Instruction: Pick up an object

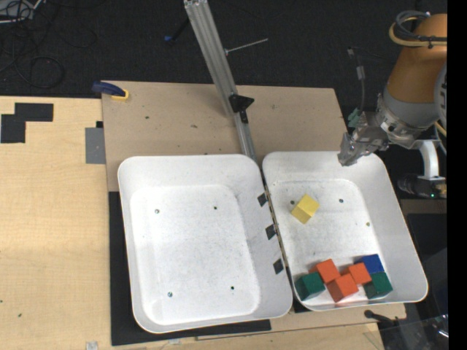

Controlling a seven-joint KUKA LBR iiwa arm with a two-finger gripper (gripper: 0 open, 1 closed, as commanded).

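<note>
The light wooden desk carries two shallow white plastic bins side by side. The left white bin shows bare floor. The right white bin holds all the candidate objects.

The grey arm with an orange upper section enters from the right. Its gripper sits over the far rim of the right bin, near the far right corner. Whether the fingers are spread or pressed together cannot be told at this resolution; nothing is visible between them.

A ribbed aluminium rail slants from the far side toward the gap between the bins.

Objects, all in the right bin:
- A yellow block lies alone, left of centre, well apart from the rest.
- A cluster occupies the near right corner: two orange blocks, a blue block and two green blocks, touching or just beside one another.

Task status: no object is lifted. The gripper is well apart from every block. Approach, descent, closure and lift all remain. The isolated yellow block appears the easier target.
</note>
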